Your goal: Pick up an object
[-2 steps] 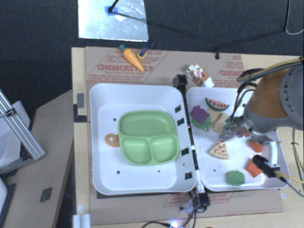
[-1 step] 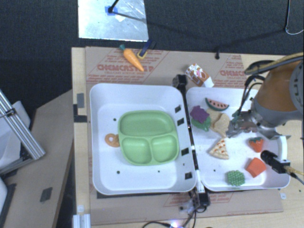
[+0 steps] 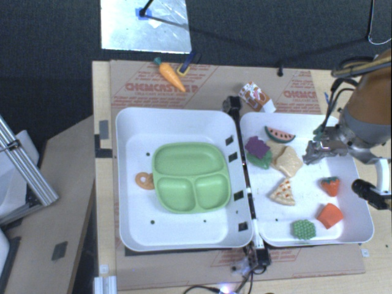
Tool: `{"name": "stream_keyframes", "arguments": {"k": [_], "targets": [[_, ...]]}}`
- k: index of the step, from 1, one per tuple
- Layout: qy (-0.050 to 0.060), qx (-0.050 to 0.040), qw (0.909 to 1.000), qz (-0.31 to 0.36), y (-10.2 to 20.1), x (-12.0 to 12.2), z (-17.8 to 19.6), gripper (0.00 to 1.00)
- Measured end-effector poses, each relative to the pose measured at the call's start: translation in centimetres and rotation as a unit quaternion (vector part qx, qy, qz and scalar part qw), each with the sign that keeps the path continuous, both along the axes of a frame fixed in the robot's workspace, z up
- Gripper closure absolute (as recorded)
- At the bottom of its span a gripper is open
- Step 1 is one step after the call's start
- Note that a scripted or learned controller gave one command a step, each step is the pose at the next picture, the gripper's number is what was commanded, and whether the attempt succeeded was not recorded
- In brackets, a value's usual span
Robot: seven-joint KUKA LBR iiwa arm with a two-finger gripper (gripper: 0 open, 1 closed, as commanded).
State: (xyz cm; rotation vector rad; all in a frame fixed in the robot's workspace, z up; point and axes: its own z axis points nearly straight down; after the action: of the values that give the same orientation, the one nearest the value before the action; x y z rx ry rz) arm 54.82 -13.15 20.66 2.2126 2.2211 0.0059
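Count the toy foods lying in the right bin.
7: watermelon slice, purple grapes, bread slice, pizza slice, strawberry, orange block, green round piece. The arm may hide more.

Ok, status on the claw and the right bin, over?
Claw low over right bin, nothing seen held. Bread slice just left of it. Watermelon slice and strawberry close by.

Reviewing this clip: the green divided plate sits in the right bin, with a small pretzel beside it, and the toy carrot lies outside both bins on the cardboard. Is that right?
Not quite. The camera view shows the green divided plate in the left bin, not the right one. The rest holds: the small pretzel lies beside it, and the toy carrot lies outside both bins on the cardboard.
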Motion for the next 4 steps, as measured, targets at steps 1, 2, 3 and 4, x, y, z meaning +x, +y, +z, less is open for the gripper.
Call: {"name": "stream_keyframes", "arguments": {"k": [1,2,3,4], "targets": [[0.002,0.0006,1.0,0.0,0.0,0.1,1.9,1.0],[0.002,0.001,1.0,0.002,4.7,2.5,0.9,1.0],[0.002,0.0016,1.0,0.003,9.7,4.6,2.4,1.0],[0.002,0.0015,1.0,0.003,14.9,6.0,1.4,1.0]]}}
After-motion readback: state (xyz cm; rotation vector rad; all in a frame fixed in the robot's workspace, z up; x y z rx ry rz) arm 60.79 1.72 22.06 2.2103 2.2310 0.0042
